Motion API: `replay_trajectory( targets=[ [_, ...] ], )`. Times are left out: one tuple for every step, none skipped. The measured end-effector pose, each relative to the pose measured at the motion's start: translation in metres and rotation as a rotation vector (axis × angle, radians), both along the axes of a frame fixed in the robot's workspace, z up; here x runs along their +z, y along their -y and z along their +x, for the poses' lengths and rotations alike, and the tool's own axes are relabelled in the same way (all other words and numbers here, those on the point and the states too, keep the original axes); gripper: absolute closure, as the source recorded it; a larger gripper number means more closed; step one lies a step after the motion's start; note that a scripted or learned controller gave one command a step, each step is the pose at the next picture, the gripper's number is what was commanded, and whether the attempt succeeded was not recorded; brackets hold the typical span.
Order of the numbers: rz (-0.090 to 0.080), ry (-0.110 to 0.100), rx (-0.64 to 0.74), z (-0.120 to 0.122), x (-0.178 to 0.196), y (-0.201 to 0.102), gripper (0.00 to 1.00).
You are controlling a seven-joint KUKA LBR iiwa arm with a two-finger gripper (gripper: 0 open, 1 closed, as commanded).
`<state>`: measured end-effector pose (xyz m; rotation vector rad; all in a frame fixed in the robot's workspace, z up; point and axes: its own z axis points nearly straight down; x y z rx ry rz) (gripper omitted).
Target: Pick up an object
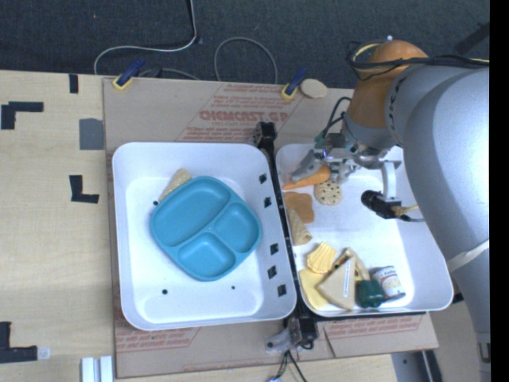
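My gripper (320, 168) is down in the far left corner of the right bin (421, 249). It looks open, its fingers spread over an orange carrot-like piece (302, 181) that lies on the bin floor. A round speckled cookie (328, 192) lies just in front of the gripper. A tan bread slice (299, 207) rests near the bin's left wall. I see nothing lifted between the fingers.
The right bin's front holds yellow chips (320, 257), a cheese wedge (338, 285), a green item (369, 294) and a small can (390, 279). A blue divided plate (207, 227) sits in the left bin (135, 293) over a tan piece (176, 183). The arm (445, 150) covers the bin's right side.
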<state>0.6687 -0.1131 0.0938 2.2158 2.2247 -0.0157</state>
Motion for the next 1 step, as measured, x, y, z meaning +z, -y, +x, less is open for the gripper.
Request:
replay_trajectory(
  targets=[
    [0.004,0.0,-0.008,-0.0006,0.0123,0.0025,1.0]
  ],
)
